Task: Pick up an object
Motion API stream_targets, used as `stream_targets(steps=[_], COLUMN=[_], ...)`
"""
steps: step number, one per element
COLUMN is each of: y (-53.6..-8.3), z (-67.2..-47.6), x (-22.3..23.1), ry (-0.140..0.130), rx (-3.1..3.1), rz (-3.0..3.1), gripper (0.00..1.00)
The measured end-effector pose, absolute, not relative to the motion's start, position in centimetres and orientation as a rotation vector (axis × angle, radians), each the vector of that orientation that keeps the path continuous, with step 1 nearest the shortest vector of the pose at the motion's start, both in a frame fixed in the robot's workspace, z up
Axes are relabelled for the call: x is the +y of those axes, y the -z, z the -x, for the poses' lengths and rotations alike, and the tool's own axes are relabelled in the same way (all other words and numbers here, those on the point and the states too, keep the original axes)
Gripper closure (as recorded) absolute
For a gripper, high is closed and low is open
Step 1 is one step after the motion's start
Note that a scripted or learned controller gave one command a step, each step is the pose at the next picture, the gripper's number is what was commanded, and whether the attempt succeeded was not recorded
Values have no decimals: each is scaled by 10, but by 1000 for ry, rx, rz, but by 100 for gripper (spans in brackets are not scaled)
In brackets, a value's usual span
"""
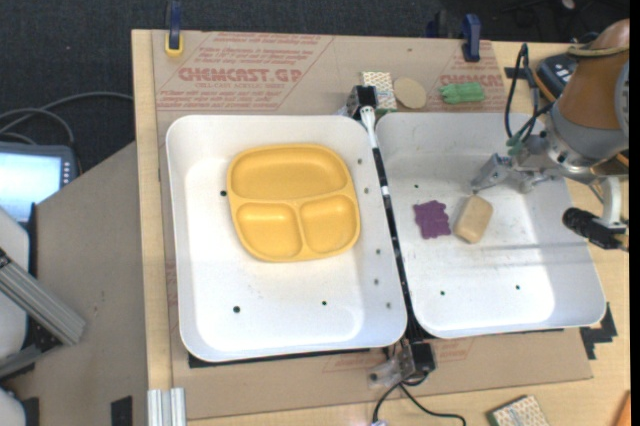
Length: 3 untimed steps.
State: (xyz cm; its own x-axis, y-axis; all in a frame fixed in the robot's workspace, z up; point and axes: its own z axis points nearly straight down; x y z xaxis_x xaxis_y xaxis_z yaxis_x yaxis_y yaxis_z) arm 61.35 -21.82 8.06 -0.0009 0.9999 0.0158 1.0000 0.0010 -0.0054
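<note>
Tan and blunt-cornered, a small block [474, 218] lies on the floor of the right bin [520, 299], just below and a little left of the gripper [497, 176]; a flat purple piece [431, 218] sits right beside it, further left. Nothing is held. The gripper hangs low over the bin's upper part, its two thin metal fingers [484, 178] spread apart in a wide V, tips close to the floor. To my eye this is the approach, before any grasp. The next move calls for a short shift toward the block, lining the fingers across its narrow sides, then dropping and closing. The purple piece, so close by, could get nudged or caught.

Well to the gripper's left, the other bin [200, 294] carries a yellow divided plate [294, 201]. Above the gripper, on the bench [250, 64] beyond the bins, rest a tan disc [410, 93] and a green thing [462, 93], both out of the way.
</note>
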Motion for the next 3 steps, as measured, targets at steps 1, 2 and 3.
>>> stream_targets(steps=[1,2,3], y=[-85,-84,-84], z=[-670,-588,-540], x=[-127,-110,-91], ry=[10,-6,-4], rx=[-2236,-2213,-2215], rz=[2213,2218,2218], gripper=[0,0,0])
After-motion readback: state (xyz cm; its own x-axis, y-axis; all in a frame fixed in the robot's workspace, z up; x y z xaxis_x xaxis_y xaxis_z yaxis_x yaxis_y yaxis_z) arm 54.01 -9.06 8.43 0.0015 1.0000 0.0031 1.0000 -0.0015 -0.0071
